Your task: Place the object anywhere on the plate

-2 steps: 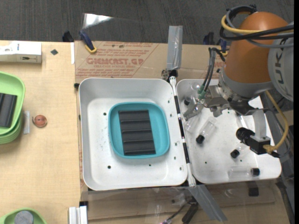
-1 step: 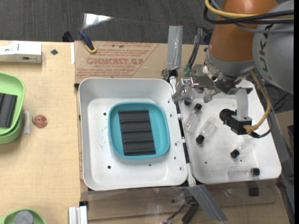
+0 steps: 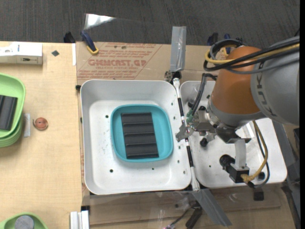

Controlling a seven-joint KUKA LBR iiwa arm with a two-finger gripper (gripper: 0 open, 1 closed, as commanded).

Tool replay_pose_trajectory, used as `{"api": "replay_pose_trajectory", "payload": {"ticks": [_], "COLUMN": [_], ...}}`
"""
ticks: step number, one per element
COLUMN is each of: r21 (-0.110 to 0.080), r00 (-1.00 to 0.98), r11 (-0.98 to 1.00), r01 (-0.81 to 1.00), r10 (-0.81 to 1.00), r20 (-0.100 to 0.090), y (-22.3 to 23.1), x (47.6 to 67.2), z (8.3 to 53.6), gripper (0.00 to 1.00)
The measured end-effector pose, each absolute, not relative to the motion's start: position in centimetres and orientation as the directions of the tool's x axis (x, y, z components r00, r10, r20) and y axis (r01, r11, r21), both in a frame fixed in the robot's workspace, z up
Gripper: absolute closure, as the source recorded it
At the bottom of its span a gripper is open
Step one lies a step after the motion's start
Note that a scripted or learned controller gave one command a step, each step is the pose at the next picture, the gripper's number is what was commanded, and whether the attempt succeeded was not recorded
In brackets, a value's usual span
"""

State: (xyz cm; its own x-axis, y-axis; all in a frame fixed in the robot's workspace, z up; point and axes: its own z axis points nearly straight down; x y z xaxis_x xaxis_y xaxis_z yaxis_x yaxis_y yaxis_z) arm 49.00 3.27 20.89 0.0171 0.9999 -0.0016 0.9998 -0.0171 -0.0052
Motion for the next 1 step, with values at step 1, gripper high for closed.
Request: {"api": "replay_pose_trajectory", "payload": {"ticks": [1], "r21": [-0.003], "r00": [0.005], "r11": [-0.005], "r01": [1.0], "r10": [1.0], "r20": [-0.002], "y": [2.49], "x": [51.99], "z": [23.71], "gripper": [0.0]}}
